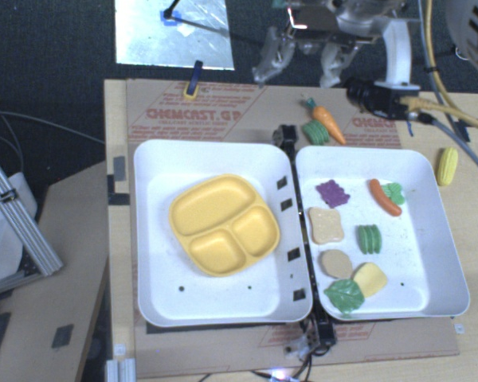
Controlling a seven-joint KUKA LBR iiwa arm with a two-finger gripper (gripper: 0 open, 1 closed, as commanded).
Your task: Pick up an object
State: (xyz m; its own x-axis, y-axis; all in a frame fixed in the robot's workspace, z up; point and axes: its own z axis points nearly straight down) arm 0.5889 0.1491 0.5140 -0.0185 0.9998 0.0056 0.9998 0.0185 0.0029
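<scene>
The crinkled green plastic lettuce leaf overlaps its neighbours in the shallow white right bin. The two-finger gripper, fingers apart and empty, hangs above the far edge. A descent could easily pinch two pieces.

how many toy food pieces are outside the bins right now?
3: a carrot and a green piece on the board behind the right bin, and a corn cob beside its right rim.
</scene>
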